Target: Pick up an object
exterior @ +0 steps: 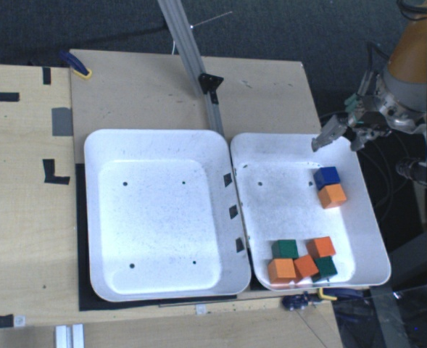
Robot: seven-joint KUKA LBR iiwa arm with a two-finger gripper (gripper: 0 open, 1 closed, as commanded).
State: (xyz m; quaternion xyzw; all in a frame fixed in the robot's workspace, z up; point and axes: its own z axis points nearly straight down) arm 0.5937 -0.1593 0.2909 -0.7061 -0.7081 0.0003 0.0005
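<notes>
At the frame's right edge, the gripper (338,135) is held above the upper rim of the right bin (285,158), apparently poised for descent; its opening cannot be told. Nearest, just below and slightly left of it, a blue block (327,175) is seen touching an orange block (332,195); further blocks are clustered at lower right.

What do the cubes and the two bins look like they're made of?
cubes: probably painted wood or foam; flat, matt colour with crisp edges and no glare. Cannot tell which.
bins: look like moulded plastic, white with fine dark speckles, rounded corners and a rolled rim, slightly glossy.
</notes>
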